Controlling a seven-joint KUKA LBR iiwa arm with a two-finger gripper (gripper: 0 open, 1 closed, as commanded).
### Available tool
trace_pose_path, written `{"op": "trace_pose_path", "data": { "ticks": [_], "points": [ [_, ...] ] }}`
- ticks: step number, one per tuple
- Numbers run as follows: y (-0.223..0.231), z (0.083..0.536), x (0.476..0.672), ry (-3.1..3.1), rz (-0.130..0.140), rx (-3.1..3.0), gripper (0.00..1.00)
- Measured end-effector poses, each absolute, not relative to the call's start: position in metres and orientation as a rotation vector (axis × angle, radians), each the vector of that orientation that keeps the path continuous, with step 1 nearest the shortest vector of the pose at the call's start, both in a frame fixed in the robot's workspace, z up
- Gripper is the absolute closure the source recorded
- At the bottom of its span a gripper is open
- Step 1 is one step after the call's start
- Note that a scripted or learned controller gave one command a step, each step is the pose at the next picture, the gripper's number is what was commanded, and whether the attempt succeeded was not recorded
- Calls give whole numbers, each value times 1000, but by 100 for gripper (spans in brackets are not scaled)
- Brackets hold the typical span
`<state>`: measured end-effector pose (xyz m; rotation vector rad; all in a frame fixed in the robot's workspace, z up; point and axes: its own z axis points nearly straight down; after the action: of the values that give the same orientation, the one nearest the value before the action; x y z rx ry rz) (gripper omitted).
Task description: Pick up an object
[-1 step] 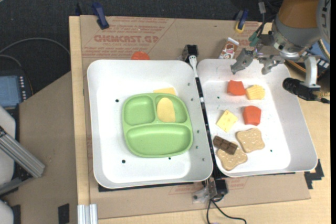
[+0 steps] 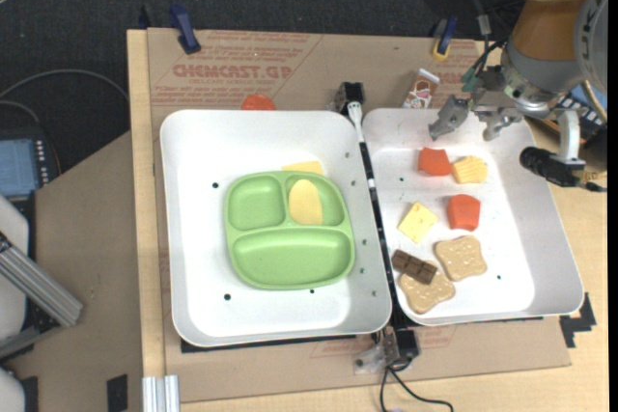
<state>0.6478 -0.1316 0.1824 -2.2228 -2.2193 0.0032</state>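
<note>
The gripper point(image 2: 474, 119) is being held above the far edge of the right bin point(image 2: 541, 289), its fingers spread wide with nothing between them. The nearest pieces, an orange block point(image 2: 434, 161) and a ridged yellow piece point(image 2: 470, 170), are lying just below the fingertips toward the camera, the block slightly left, the yellow piece almost straight under. A short descent is judged to be what is being called for.

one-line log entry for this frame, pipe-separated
phase: approach | gripper: open, above far edge of right bin, holding nothing | nearest: orange block, yellow piece | left bin: green tray
</note>
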Motion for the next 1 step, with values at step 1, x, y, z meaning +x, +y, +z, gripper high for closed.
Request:
{"op": "trace_pose_path", "data": {
  "ticks": [1],
  "points": [
    [-143, 78, 647, -2216, 8, -2217, 0]
  ]
}}
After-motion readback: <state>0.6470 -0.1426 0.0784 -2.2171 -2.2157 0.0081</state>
